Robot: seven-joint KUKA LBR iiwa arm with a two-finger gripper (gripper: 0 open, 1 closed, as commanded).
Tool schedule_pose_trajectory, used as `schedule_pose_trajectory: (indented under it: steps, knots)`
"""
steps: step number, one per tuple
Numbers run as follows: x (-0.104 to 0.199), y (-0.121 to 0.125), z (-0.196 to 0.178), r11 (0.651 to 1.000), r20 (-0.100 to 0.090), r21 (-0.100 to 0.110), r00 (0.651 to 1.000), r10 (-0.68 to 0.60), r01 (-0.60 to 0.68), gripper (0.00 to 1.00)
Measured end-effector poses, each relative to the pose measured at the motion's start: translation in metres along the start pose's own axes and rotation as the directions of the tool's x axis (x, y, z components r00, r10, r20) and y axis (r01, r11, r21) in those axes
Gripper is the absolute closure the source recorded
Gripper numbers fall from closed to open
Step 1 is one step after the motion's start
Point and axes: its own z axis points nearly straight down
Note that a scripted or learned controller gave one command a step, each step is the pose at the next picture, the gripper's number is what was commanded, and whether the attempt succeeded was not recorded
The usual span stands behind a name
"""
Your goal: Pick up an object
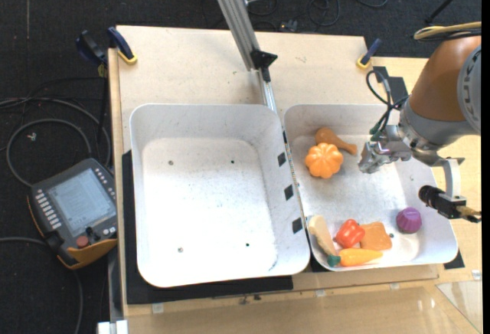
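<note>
Reaching in from the right, the grey arm with its orange band carries the gripper (373, 158) low over the right bin (429, 244); whether its jaws stand apart or together cannot be told at this angle, and nothing is visible between them.

Contents, right bin:
- orange pumpkin (325, 161), upper left part of the bin, just left of the gripper and apart from it;
- tan-orange piece (335, 139), directly behind the pumpkin and touching it (possibly a squash, the shape is partly hidden);
- purple round item (409, 220), near the right wall;
- red pepper (349, 233), orange block (376, 236), carrot (360, 256) and pale elongated piece (321, 233), clustered together along the front edge.

Left bin (153, 194): bare white floor with small dark specks.

Surroundings: teach pendant (75, 206) on the dark floor left of the bench; metal rail (233, 7) slanting down to the seam between the bins.
</note>
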Motion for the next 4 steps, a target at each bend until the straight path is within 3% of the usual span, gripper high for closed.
schedule_pose_trajectory:
  steps: [2,4]
  knots:
    - [0.0,0.008,-0.088,1.0,0.001,-0.001,1.0,-0.002,0.002,1.0]
    - [0.108,0.028,-0.091,1.0,-0.003,0.002,1.0,-0.006,0.006,1.0]
